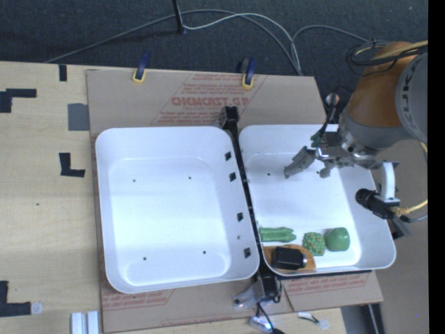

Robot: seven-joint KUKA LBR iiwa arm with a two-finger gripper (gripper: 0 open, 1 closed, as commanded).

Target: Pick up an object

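1. The left bin (167, 207) offers bare floor from wall to wall.
2. The right bin (306, 200) is open across its far and middle floor.
3. Its near edge is crowded: green pod (277, 234), black object (288, 258), bumpy green piece (313, 243) and green ball (337, 239) sit close together.
4. The black divider (240, 193) separates the bins.

Right bin (361, 218), near edge: long green pod (277, 234) lying flat, bumpy green lump (313, 243), round green ball (337, 239) beside it, black object (287, 258) on orange piece (306, 262) at near-left corner
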